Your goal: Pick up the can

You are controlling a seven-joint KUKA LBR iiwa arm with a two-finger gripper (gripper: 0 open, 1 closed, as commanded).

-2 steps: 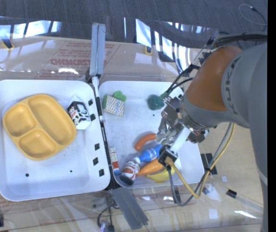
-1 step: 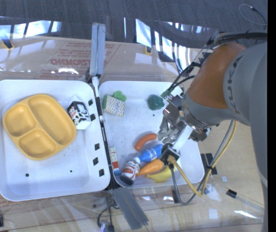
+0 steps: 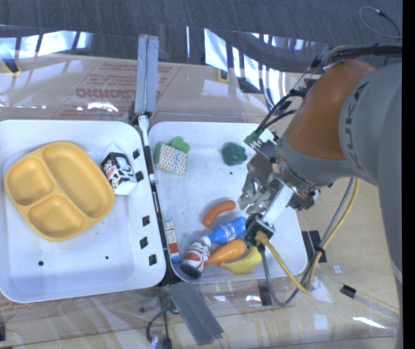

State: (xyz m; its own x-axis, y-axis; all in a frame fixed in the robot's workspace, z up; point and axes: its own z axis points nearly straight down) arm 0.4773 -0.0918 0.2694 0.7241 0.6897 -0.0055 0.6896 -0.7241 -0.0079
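A small can [image 3: 196, 254] with a red and white label lies on its side at the front edge of the right bin [image 3: 192, 187]. Just behind it to the right lies a blue bottle-like item [image 3: 227, 232] with a white cap. My gripper [image 3: 251, 201] hangs over the right side of this bin, beside an orange sausage [image 3: 219, 211] and up and to the right of the can. Nothing shows held in it.
An orange carrot [image 3: 229, 251] and a yellow banana [image 3: 242, 262] crowd the can's right side. A checkered block [image 3: 171, 158], a green piece [image 3: 180, 145] and a dark green lump [image 3: 233, 153] lie at the back. The left bin [image 3: 18, 267] has a yellow divided plate [image 3: 58, 189] and a black-and-white carton [image 3: 120, 171].
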